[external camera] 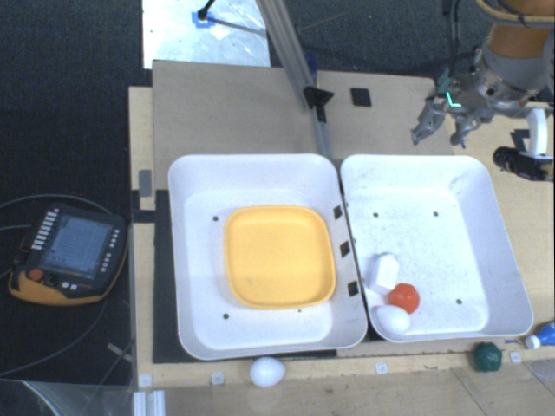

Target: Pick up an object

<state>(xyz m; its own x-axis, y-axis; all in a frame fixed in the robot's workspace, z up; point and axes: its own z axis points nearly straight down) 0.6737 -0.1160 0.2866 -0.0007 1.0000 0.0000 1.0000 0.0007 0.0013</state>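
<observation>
Just one camera here, mounted up high over the bench (260, 85) and looking down at a bit of a slant, so the far edge sits at the top of the picture. It's pulled back enough to get both bins whole: left bin (195, 232) and right bin (451, 232) side by side mid-frame. Dark floor (61, 76) shows on the left, and the arm (520, 24) pokes in at the top right corner.
</observation>
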